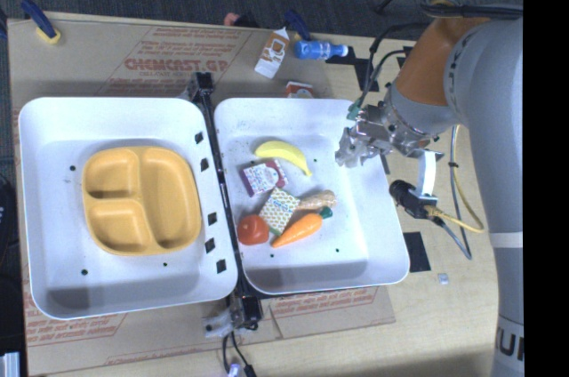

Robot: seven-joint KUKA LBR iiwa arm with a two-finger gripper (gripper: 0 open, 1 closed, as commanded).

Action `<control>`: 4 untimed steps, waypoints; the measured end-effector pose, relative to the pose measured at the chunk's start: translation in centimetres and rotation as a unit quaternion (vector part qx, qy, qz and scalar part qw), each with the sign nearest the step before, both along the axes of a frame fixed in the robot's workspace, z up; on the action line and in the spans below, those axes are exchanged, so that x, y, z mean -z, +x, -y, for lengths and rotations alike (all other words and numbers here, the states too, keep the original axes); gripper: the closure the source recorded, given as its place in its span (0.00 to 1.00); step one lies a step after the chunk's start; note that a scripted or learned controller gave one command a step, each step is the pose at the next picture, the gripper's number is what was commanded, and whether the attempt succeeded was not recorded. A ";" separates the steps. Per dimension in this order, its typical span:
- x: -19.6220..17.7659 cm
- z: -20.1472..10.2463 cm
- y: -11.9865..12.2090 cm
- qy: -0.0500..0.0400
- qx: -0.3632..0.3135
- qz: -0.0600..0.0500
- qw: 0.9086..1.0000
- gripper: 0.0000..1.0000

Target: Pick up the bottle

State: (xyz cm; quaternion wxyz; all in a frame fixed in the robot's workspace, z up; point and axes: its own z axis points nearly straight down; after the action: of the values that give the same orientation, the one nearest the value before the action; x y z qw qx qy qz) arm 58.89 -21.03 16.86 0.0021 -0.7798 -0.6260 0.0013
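Observation:
A blue bottle [313, 50] with a pale cap lies on its side on the cardboard behind the right bin, outside both bins. My gripper [349, 153] hangs over the right bin's [382, 251] upper right part, close to its right wall. It is well in front of the bottle and a little to its right. Nothing shows beneath it but bare white bin floor.
The right bin holds a banana [284, 155], a red and white packet [263, 178], a patterned box [279, 210], a tan piece [316, 200], a carrot [299, 229] and a tomato [252, 229]. A yellow divided plate [142, 197] sits in the left bin. A small carton [272, 53] lies beside the bottle.

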 end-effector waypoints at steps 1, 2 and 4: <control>2.8 -2.3 -9.7 0.000 0.126 -0.002 0.992 1.00; 0.6 -7.2 -11.3 0.000 0.280 -0.002 0.960 1.00; -2.4 0.0 -11.3 -0.001 0.542 -0.003 0.841 1.00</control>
State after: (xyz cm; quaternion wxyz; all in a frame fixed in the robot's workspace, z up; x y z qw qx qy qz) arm 47.58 -21.00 19.23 0.0035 -0.9946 -0.1038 0.0024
